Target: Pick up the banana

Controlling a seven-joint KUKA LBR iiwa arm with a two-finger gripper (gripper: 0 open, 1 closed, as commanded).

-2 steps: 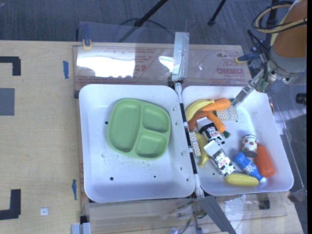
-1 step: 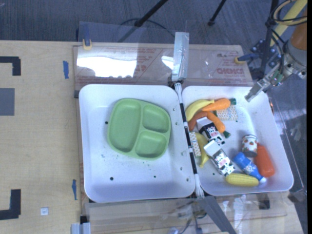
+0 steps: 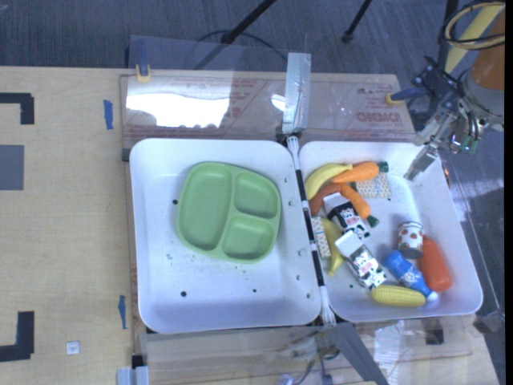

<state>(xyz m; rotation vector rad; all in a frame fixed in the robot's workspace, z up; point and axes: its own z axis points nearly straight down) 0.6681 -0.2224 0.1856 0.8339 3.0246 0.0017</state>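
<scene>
banana (image 3: 322, 178) lies in the right bin (image 3: 457, 215), at the top of the toy pile near the divider (image 3: 309, 215) between the two bins, its curve arching up and left. an orange carrot (image 3: 357, 172) lies across its right end and more toys crowd below it, so only the upper arc is open for a grasp, probably from above on the divider side. the pile looks dumped, not arranged: a small carton (image 3: 346, 215), a corn cob (image 3: 398, 296), a blue piece (image 3: 405, 269) and a red-orange one (image 3: 435, 265) overlap loosely, running away from the divider toward the bin's lower right. a second yellow strip (image 3: 330, 243) just below the banana, against the divider, is hard to name.

the tool (image 3: 420, 164) hangs at the right bin's far upper corner, well apart from the banana, with nothing visibly in it; i cannot tell how far its fingers are spread, since they blur into cabling. the arm is cut off at the view's edge. left of the divider, the other bin holds a green divided plate (image 3: 228, 211).
</scene>
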